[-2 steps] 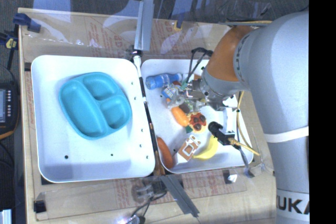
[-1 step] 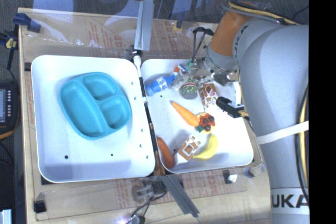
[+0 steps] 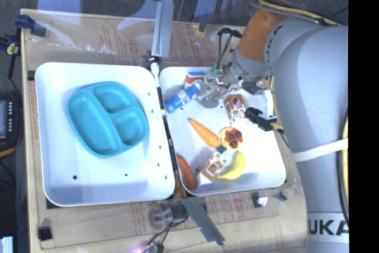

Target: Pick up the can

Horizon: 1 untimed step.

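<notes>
My fingers [image 3: 212, 87] hang low over the far end of the right bin [image 3: 269, 178], and I cannot tell from this slant how wide they stand. Just below and beside them sits a grey-silver, glassy-looking thing [image 3: 208, 98]; whether it is the can I cannot say for sure. To its left lies a blue bottle [image 3: 179, 98] on its side, and behind it, at the far wall, a red and white carton [image 3: 194, 77]. Right of my fingers rests a patterned brown and white box [image 3: 235, 106]. Nearer in the bin lie a carrot [image 3: 203, 133], a yellow banana [image 3: 234, 167], a small printed box [image 3: 214, 165] touching it, and a reddish-brown oval thing [image 3: 186, 172] at the near left corner. The left bin [image 3: 53, 181] holds 1 blue divided plate [image 3: 107, 118] with 3 compartments. Both bins sit on the bench [image 3: 95, 44].
</notes>
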Tool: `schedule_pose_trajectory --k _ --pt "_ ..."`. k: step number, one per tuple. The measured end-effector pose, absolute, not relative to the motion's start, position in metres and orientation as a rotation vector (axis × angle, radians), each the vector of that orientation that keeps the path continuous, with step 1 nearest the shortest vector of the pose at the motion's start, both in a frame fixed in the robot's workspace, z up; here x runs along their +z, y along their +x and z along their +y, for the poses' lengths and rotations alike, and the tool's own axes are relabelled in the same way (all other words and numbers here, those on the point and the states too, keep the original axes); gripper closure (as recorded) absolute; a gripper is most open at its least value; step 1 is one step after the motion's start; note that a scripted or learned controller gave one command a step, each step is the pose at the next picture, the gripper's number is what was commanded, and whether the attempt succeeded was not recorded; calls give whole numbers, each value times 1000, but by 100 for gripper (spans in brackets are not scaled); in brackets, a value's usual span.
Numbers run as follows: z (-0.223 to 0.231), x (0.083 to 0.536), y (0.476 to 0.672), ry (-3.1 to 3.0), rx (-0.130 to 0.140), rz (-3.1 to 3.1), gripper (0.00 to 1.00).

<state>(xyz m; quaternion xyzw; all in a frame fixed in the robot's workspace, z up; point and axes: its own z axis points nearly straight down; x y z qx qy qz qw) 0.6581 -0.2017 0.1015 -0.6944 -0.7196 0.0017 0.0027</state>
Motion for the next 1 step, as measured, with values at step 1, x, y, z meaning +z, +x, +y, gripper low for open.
schedule_pose_trajectory --k 1 --pt "-149 244 657 -2252 1 -2189 100"
